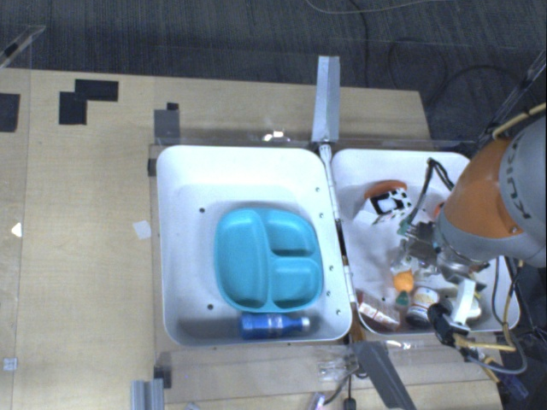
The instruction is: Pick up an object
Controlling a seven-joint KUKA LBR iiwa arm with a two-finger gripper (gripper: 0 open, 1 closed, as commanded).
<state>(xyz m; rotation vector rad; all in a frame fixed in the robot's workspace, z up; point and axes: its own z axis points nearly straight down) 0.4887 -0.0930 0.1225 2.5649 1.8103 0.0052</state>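
Observation:
My gripper (412, 250) hangs low over the middle of the right bin (359, 186), at the end of the grey arm with its orange band (479, 199). Just below it lies a small orange and yellow object (402, 280); I cannot see whether the gripper touches it. A black, white and orange toy (389, 200) rests toward the back of the same bin, up and left of the gripper. Along the front wall sit a brown packet (379, 307) and a dark round can (420, 301).
The left bin (184, 229) holds a light blue divided plate (269, 257) and a blue bottle (273, 322) lying along its front wall. A metal post (327, 96) rises behind the wall between the bins.

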